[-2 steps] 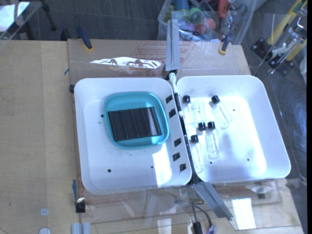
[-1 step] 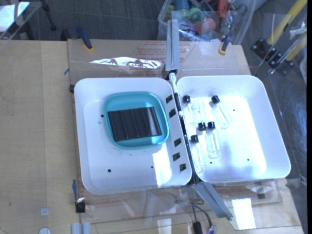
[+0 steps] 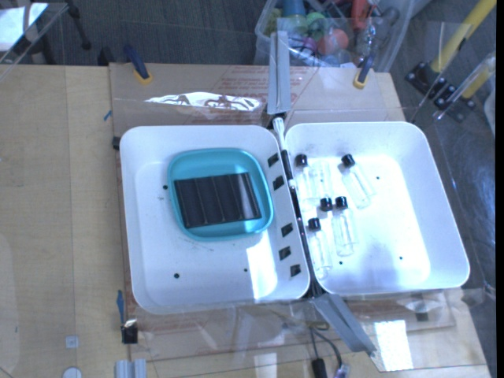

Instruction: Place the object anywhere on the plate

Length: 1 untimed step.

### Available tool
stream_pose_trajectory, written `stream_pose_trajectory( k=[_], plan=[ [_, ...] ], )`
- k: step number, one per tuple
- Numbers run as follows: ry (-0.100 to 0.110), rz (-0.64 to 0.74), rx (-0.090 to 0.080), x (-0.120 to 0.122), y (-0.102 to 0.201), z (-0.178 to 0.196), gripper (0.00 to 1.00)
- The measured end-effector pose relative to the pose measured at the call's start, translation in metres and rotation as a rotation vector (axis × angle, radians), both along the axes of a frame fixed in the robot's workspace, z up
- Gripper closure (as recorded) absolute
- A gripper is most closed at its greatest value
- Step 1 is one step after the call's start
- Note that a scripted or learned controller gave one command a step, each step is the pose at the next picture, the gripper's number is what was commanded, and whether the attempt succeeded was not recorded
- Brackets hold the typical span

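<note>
Seemingly placing's done: dark ribbed block [image 3: 216, 198] lies on teal plate [image 3: 186, 168], left bin [image 3: 150, 270]. Vials [image 3: 344, 231] at plate's 3 o'clock. Jaw state: can't tell. Next: prob. nothing to grab.

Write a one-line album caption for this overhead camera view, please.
Teal plate holding a dark ridged insert sits in the left white bin; clear black-capped vials lie scattered in the right bin.

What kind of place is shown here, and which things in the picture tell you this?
Probably a robotics lab test bench. Two shallow white bins sit side by side on a wooden bench; the left one holds a teal plate, the right one small clear bottles with black caps. A clear tub of toys stands behind.
</note>
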<state>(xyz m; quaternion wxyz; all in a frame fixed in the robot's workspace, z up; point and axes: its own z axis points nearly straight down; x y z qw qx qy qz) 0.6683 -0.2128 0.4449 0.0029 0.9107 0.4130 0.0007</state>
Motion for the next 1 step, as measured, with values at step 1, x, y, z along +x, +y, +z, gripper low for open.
stream_pose_trajectory(
  k=[1],
  plan=[
    [0.001,0.001,0.0,0.0002,0.0005,-0.0002,0.0]
  ],
)
